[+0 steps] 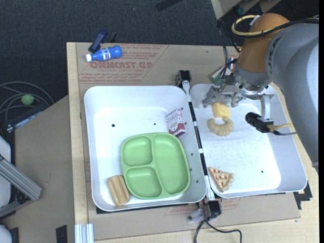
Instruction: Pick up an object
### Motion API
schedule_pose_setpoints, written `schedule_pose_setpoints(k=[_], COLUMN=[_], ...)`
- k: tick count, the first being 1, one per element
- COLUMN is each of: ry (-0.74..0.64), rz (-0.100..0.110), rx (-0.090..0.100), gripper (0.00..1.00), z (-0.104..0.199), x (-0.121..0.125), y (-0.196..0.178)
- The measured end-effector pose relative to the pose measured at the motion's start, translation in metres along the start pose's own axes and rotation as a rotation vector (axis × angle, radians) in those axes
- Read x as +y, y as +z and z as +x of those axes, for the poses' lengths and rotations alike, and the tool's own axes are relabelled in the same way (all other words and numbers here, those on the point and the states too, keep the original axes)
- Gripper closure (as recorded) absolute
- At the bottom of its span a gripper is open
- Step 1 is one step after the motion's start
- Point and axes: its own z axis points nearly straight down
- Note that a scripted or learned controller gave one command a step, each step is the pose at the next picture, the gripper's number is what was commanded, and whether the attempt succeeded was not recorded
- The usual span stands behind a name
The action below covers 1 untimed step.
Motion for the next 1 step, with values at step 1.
schedule_pose_setpoints(k=[1], ry=[0.002], rz=[0.007], rx=[0.003], gripper=[0.00], z=[-0.0007], x=[-0.0018], y=[0.0123])
